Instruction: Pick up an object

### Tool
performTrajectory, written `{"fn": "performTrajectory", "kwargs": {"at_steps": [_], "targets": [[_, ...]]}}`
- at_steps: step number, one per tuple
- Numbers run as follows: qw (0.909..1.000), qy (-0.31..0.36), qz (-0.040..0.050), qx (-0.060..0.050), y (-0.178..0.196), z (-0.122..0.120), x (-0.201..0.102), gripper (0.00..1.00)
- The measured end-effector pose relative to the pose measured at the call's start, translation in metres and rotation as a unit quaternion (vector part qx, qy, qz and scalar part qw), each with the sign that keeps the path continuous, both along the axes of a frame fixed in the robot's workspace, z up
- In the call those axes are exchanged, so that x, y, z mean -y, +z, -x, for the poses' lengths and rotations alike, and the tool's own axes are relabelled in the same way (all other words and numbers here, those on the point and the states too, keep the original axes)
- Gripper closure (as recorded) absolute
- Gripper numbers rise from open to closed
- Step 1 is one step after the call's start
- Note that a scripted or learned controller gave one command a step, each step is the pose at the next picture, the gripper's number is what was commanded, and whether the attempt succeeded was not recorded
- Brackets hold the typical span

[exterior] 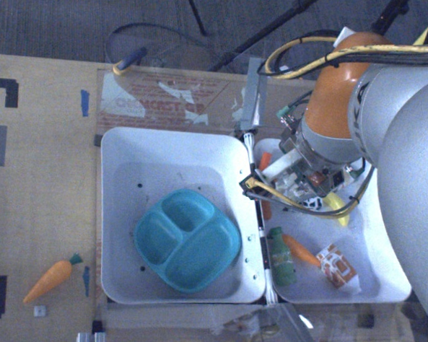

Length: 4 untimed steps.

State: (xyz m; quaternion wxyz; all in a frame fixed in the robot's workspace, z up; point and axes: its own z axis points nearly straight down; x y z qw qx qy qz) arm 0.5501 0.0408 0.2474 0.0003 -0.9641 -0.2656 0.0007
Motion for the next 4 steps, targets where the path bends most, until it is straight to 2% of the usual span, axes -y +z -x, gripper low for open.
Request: {"fn": "performTrajectory", "kwargs": {"at_steps": [1, 2, 3, 4], "targets": [[0.9999, -0.017, 0.0, -0.001, -0.008, 0.012, -0.058, 1.0], [0.997, -0.077, -0.0002, 0.0, -0.021, 0.023, -0.076, 1.0], [0.9882, -0.153, 0.0002, 0.0, -0.108, 0.022, -0.085, 1.0], [0.9858, -0.168, -0.0002, 0.001, -0.076, -0.043, -0.107, 1.0]]}}
